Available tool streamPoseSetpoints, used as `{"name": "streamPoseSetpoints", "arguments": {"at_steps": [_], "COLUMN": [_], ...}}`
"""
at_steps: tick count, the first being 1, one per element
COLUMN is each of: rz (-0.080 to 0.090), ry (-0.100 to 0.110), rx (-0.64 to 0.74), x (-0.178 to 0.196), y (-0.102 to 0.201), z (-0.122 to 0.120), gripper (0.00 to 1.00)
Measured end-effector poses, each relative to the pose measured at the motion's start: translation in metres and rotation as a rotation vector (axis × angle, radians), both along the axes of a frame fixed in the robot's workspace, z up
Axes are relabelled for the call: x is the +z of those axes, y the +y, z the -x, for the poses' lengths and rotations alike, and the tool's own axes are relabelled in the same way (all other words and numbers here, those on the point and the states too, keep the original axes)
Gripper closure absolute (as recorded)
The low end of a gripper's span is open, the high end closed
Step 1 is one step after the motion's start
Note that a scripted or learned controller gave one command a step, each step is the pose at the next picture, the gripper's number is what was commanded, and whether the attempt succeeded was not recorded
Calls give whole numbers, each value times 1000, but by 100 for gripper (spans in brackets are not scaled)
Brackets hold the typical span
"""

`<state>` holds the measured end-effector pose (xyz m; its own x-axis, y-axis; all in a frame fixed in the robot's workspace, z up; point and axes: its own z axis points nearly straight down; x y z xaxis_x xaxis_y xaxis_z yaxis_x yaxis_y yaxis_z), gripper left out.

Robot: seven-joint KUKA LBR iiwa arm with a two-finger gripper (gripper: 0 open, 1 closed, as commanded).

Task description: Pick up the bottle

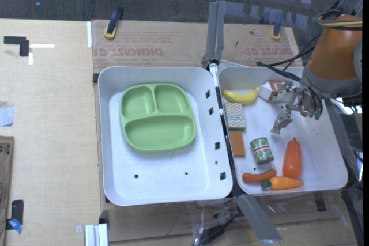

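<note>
Front of right bin [337, 178]: carrot [282, 183], beside sausage [258, 176]. Left bin [109, 141]: green divided plate [158, 117]. Right bin, downward in size: orange bottle [292, 158], upright-looking near front right, below and slightly right of gripper [282, 121], apart from it; banana [241, 95]; box [234, 116]; can [261, 150]. Gripper over bin centre, grasping nothing; finger spread not discernible.

Bright even light, soft shadows, sharp
</note>
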<state>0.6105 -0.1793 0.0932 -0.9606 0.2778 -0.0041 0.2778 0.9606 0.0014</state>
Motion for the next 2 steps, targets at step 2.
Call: {"name": "streamPoseSetpoints", "arguments": {"at_steps": [2], "rz": [1], "ry": [0], "rx": [501], "x": [0], "y": [-16], "z": [-16], "gripper": [0]}}
